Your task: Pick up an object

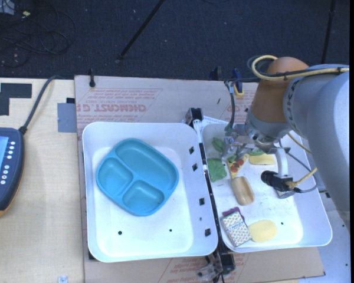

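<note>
- Several small things crowd the upper left of the right bin [318,232], just where the pincer [236,149] hangs low: a green piece [216,170], a red-and-yellow bit [235,165] and, to the right, a yellow wedge [262,158].
- The task names no single thing, so any would serve. The green piece and the bit lie nearest the pincer and look like the likely targets.
- The wrist and the clutter hide the pincer's tip. I cannot tell how far open it is, and nothing can be seen in its hold.
- Crowding is the first risk. A close here could catch two things at once, or only an edge of one, and the catch could slip free on the lift.
- The green piece looks flat and lies beside the wall [199,175] between the bins. The pincer could shut above it and come up bare, or a low approach could strike that wall.
- A nudge rather than a grip could push the bit under the green piece or against the wedge, and a retry would be harder.
- The roll [242,190] lies just below this cluster, so a sideways drift could knock it.
- The pouch [236,227] and the yellow lump [262,231] lie touching near the bin's front, apart from the rest.
- The plate [135,175] in the left bin [106,243] is well apart and in no danger.
</note>
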Action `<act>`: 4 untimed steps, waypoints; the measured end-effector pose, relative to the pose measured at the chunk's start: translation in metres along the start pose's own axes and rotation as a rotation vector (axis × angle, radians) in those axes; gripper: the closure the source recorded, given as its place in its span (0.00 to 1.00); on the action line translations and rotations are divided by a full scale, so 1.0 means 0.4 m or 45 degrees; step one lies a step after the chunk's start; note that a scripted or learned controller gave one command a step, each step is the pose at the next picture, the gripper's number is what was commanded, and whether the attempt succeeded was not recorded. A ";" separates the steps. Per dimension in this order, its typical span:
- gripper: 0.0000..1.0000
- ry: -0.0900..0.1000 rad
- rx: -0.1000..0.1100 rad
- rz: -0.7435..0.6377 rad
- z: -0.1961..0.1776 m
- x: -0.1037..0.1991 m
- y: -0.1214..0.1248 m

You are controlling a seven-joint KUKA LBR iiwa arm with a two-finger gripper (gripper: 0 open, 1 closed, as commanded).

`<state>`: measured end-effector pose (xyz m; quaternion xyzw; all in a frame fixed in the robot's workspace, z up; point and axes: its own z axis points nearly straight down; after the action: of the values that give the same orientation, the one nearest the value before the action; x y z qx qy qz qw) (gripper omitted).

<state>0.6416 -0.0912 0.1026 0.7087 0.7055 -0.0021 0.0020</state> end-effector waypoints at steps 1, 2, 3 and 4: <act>1.00 0.010 -0.007 -0.013 -0.310 0.137 -0.102; 1.00 0.010 0.009 -0.013 -0.250 0.288 -0.129; 1.00 0.004 0.004 -0.002 -0.206 0.139 0.008; 1.00 0.009 0.004 -0.009 -0.320 0.187 -0.088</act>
<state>0.6067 -0.0154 0.2301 0.7062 0.7080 -0.0005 -0.0015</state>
